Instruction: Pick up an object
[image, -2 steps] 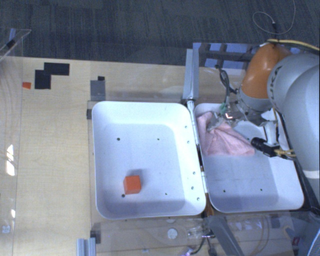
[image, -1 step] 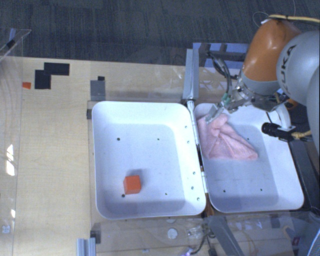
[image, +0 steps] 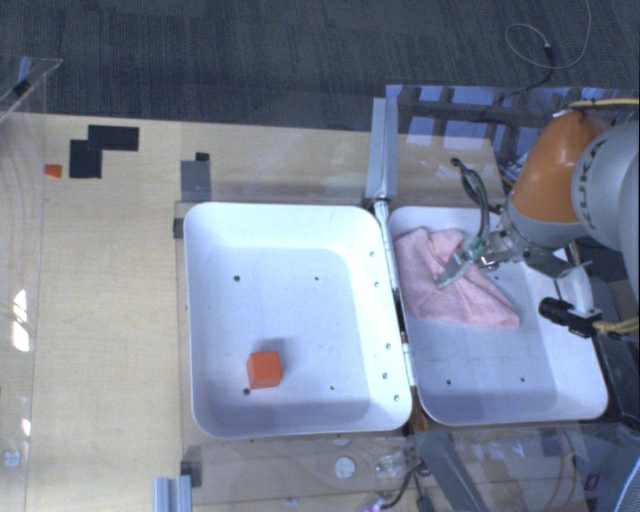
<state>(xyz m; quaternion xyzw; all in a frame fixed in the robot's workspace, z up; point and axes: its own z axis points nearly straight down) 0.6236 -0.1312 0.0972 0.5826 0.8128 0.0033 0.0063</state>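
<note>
Gripper (image: 457, 268) pinching pink cloth (image: 452, 280) at right bin's (image: 520, 400) 11 o'clock; thin fold grip, fabric may slip out on lift.

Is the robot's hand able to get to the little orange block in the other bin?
Probably yes. The orange block sits alone in the left bin, open from above. The hand is over the pink cloth in the right bin, so it must cross the divider.
</note>
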